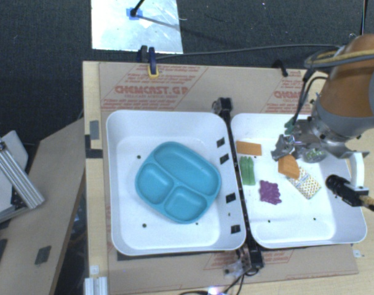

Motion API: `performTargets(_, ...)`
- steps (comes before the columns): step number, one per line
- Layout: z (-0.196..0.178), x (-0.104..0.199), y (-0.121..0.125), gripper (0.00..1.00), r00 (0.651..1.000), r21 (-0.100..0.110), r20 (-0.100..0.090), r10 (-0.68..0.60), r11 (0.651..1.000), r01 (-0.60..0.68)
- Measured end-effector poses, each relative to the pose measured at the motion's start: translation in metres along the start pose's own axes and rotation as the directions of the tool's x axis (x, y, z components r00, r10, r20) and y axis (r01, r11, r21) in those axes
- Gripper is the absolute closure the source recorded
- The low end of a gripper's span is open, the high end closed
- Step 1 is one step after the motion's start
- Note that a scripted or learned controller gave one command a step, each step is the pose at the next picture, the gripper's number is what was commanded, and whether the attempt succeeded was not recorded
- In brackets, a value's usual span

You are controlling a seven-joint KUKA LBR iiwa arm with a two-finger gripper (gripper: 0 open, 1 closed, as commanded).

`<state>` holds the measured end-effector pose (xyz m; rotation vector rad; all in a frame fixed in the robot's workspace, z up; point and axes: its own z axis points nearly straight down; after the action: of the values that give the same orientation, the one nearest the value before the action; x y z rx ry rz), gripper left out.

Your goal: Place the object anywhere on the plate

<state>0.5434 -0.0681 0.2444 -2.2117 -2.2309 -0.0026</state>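
Note:
A blue three-compartment plate [178, 181] lies in the left bin [122, 134]. In the right bin [347, 226], my gripper [285, 149] hangs low over the upper middle. Directly under its tip is a small orange wedge [290, 166]; I cannot see whether it is gripped or just lying on the bin floor. Beside the wedge lies a white patterned block [307, 184]. Further left are a flat orange slab [248, 147], a green piece [247, 170] and a purple grape bunch [270, 192].
The black-clipped divider [231, 165] between the two bins runs from back to front. A black fitting [341, 187] on the arm sits over the right bin's right side. Cables cross behind the bins.

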Motion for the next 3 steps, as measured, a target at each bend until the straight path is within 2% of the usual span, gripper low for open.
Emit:
performTargets(1, 0.013, 0.053, -0.003, 1.0, 1.0, 0.0, -0.001, -0.001, 1.0, 0.001)
performTargets(2, 0.006, 0.109, -0.018, 1.0, 1.0, 0.0, -0.001, -0.002, 1.0, 0.002)
performTargets(3, 0.022, 0.166, -0.032, 1.0, 1.0, 0.002, -0.001, -0.001, 1.0, 0.001)
